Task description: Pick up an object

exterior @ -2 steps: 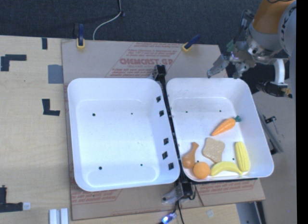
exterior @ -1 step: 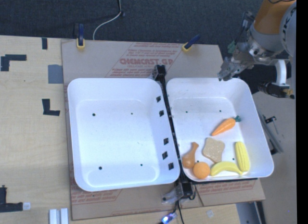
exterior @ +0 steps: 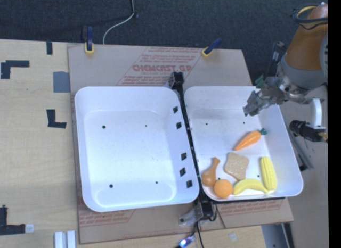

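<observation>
The right bin (exterior: 213, 103) holds several toy foods near its front: an orange carrot (exterior: 248, 140), a tan slice of bread (exterior: 236, 165), a yellow corn cob (exterior: 268, 173), a yellow banana (exterior: 249, 187), an orange ball (exterior: 222, 189) and an orange-brown drumstick (exterior: 211, 173). My gripper (exterior: 253, 106) hangs over the right bin's far right part, above and behind the carrot, with nothing seen held in it. The grey arm with its orange band (exterior: 306, 44) reaches in from the right.
The left bin (exterior: 128, 146) lies beside the right one, with a black divider (exterior: 183, 130) between them. Both rest on a cardboard sheet (exterior: 154, 66) clamped at the back. A cable (exterior: 120, 23) trails across the dark floor behind.
</observation>
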`<act>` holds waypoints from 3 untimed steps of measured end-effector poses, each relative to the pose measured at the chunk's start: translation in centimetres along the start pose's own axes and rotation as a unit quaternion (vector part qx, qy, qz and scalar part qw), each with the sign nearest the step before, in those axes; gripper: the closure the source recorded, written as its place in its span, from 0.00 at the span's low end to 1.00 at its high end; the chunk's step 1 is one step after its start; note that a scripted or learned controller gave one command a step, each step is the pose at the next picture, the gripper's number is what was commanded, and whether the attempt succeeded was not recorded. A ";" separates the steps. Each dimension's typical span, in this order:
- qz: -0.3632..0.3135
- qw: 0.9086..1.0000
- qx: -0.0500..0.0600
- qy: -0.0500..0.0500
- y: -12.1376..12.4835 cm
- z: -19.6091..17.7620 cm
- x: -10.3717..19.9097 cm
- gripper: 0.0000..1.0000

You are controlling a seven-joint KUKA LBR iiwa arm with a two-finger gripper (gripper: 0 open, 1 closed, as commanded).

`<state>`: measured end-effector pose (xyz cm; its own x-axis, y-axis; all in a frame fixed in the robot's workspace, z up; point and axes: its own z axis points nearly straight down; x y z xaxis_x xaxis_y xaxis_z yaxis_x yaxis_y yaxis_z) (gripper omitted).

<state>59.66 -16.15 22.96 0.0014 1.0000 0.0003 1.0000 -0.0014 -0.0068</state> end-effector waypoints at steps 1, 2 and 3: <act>0.000 1.000 0.001 0.001 -7.3 2.5 2.6 1.00; 0.002 1.000 -0.010 -0.004 -11.4 -11.7 -3.3 1.00; -0.005 1.000 -0.004 0.000 -0.5 -8.4 3.0 1.00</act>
<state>59.23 -13.11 31.39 -0.0093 1.0000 0.0005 1.0000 0.0093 0.0012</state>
